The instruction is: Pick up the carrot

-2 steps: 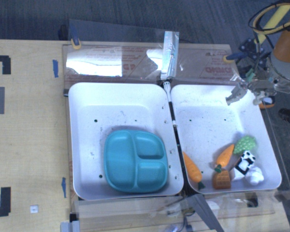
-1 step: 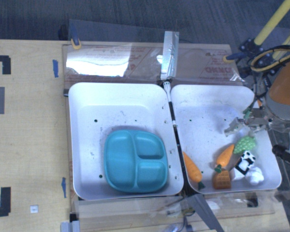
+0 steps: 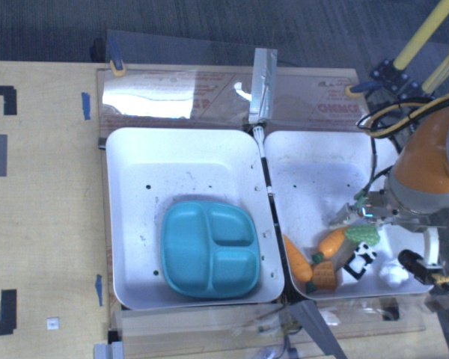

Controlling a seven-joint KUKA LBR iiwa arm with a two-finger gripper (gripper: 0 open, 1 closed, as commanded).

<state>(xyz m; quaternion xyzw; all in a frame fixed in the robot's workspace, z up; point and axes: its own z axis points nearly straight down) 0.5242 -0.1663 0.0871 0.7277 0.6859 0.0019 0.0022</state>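
Toward four o'clock in the overhead view, the right bin (image 3: 307,163) is seen with the arm (image 3: 426,163) reaching into it from the right edge. The gripper (image 3: 370,212) is held low over the bin floor, about the middle of the bin's right half. Its working end is blurred by glare and cables, so how far it is opened cannot be told, and nothing can be made out in its grasp.

The carrot (image 3: 298,262) is found at the bin's lower-left corner, close against the wall shared with the left bin (image 3: 135,170). From the gripper it lies at roughly eight o'clock, near but clearly apart. Its long axis is judged to run from about eleven o'clock down to five o'clock, almost parallel to the dividing wall.

Between gripper and carrot, other toy food is scattered. A rounder orange piece with a green leafy top (image 3: 335,242) lies just beside the gripper at seven o'clock, and it could be mistaken for the target. A small brownish-orange piece (image 3: 324,275) is seen touching or nearly touching the carrot's lower end. A black-and-white item (image 3: 361,262) and a white lump (image 3: 394,274) lie along the bin's lower edge.

A blue divided plate (image 3: 209,260) is set in the left bin, and plays no part.

A descent beside the wall is likely to be cramped, since little room is left on the carrot's left flank.
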